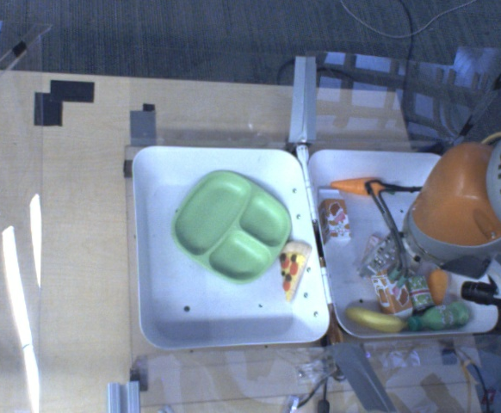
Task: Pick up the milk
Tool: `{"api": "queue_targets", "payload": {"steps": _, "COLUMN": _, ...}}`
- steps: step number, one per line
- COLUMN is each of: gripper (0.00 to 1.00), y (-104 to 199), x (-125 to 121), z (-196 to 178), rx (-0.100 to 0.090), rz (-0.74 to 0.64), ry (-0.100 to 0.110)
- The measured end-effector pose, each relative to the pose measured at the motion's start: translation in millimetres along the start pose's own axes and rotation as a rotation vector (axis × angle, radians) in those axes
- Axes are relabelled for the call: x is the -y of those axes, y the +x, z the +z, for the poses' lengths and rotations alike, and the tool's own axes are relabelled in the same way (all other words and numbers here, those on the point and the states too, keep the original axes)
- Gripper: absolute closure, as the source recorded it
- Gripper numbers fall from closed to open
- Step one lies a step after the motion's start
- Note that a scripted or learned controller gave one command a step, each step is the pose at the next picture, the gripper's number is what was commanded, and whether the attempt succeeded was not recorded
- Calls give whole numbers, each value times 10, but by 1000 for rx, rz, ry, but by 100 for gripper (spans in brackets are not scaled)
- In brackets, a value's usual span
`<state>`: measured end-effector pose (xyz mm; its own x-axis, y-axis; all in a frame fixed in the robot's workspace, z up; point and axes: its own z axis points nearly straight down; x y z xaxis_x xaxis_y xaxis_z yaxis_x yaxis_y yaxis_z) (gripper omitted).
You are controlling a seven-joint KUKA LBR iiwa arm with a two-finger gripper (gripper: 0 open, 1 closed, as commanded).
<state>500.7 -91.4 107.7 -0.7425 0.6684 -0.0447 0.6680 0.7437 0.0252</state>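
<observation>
The milk (335,219) is a small white and red carton lying near the left wall of the right bin (347,265). My gripper (386,255) hangs low over the middle of that bin, to the right of the milk and a little nearer the front, apart from it. The grey arm with its orange band (461,198) covers the bin's right side.
A carrot (356,185) lies at the back of the right bin. Two small cartons (404,294), a banana (375,319), a green item (442,317) and an orange piece (439,284) crowd its front. The left bin (160,299) holds a green divided plate (231,224) and a pizza slice (293,268).
</observation>
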Motion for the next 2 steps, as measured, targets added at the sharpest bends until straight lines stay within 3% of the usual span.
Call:
{"api": "queue_targets", "payload": {"steps": 1, "gripper": 100, "y": -185, "x": -701, "z": -762, "rx": -39, "rz": -52, "ry": 18}}
{"api": "queue_targets", "payload": {"steps": 2, "gripper": 0, "y": -184, "x": -700, "z": -760, "rx": -39, "rz": -53, "ry": 19}}
